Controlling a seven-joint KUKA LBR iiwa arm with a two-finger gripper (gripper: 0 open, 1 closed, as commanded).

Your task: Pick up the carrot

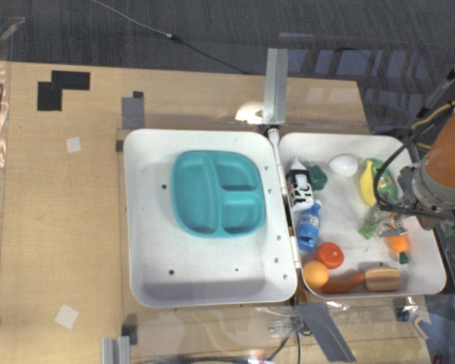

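Carrot (396, 243): small, orange, green-tipped, right bin (437, 283), lower right of frame.
Gripper (389, 220): just above the carrot, touching or nearly; grip state unclear.
Neighbours: banana (366, 182) above, bread (382, 279) below.
Advice: descend straight, straddle the orange body, close gently, lift slowly.

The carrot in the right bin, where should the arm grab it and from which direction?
Best guess: take the carrot across its short orange body, coming straight down. It lies flat near the bin's right wall, green top toward the end effector hovering just above-left, and the wall leaves little room for a sideways approach.
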